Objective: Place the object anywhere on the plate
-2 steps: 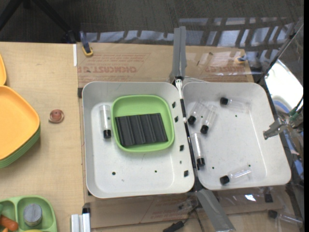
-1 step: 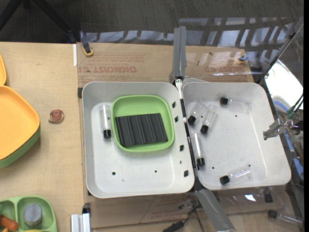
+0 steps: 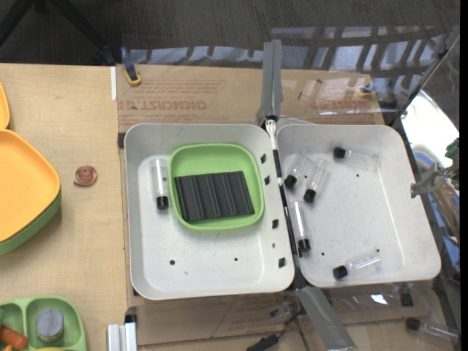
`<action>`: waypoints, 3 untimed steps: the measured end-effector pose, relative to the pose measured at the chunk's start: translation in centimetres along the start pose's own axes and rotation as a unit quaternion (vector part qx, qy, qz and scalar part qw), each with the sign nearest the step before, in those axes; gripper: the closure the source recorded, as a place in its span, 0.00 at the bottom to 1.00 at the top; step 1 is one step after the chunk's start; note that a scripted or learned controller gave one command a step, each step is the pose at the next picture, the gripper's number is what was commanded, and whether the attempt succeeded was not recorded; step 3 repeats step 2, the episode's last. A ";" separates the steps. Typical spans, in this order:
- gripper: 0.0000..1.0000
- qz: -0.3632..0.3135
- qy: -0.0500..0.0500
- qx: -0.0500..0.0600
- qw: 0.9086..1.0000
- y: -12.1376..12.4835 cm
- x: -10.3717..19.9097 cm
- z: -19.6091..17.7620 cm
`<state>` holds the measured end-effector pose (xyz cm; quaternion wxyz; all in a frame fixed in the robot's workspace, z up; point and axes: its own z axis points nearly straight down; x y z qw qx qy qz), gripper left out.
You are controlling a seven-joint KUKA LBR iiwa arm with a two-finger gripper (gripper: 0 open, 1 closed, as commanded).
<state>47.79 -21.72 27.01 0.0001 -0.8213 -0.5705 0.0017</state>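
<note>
Two shallow white bins side by side on a bench lined with cardboard point(image 3: 190, 104). First, at far left on the tan tabletop: a stack of orange plates point(image 3: 25, 189), a small reddish knob point(image 3: 86, 175) and a green divided tray point(image 3: 22, 320) at the bottom corner. Then the left bin point(image 3: 205, 273), holding one clear black-capped vial point(image 3: 159, 183) lying lengthwise just beside the left rim of the green plate point(image 3: 216, 156), with a black ribbed mat point(image 3: 217, 196) covering most of the plate's floor. Further right, the right bin point(image 3: 387, 225) with five more such vials scattered about, among them a close pair point(image 3: 307, 180) near its left wall and a lone vial point(image 3: 356, 265) towards the front. Probably one of these vials as the task's thing; none on the plate yet. State of the jaws: cannot tell. For a sound pick, come down across a vial's narrow width at mid-body, since round glass rolls and squirts out readily; favour one lying clear of walls and neighbours. For the release, go low over the mat, along its grooves, to check rolling. Beyond the bench, dark carpet point(image 3: 219, 9) and a chair base at top left.
</note>
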 end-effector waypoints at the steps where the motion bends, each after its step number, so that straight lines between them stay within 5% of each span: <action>1: 0.00 0.084 0.000 0.001 0.996 -0.2 0.5 -1.2; 2: 0.00 0.155 0.000 0.001 0.988 -0.2 0.4 -0.6; 3: 0.00 0.155 0.000 0.001 0.988 -0.2 0.4 -0.6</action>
